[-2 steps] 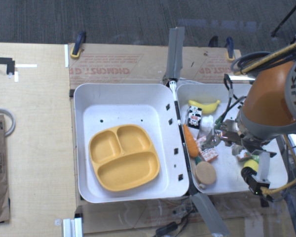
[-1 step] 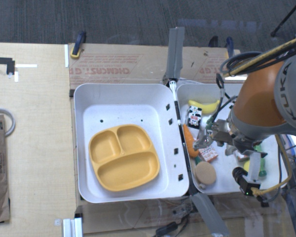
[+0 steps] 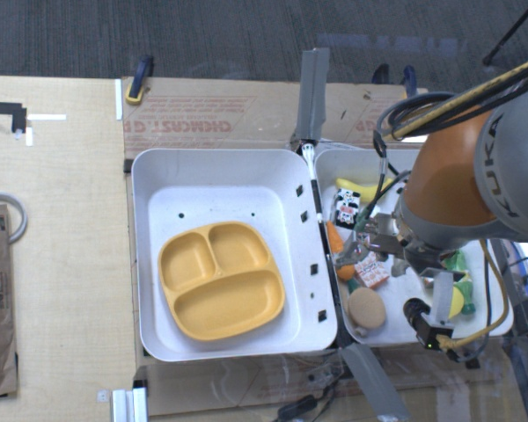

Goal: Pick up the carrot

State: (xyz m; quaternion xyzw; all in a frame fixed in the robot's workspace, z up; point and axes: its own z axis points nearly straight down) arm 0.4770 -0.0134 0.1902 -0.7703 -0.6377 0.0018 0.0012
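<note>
The carrot (image 3: 337,243) is an orange piece lying at the left side of the right bin (image 3: 330,167), close to the divider wall. My gripper (image 3: 363,243) hangs low just to its right, over the pile of toy food. The arm's orange band and grey wrist cover most of the bin's middle. Part of the carrot is hidden by the gripper body.
The left bin (image 3: 150,192) holds a yellow three-section plate (image 3: 222,280). In the right bin lie a cow-print carton (image 3: 348,207), a yellow item (image 3: 356,188), a red and white packet (image 3: 371,273), a tan egg-like object (image 3: 366,309) and green pieces (image 3: 458,262).
</note>
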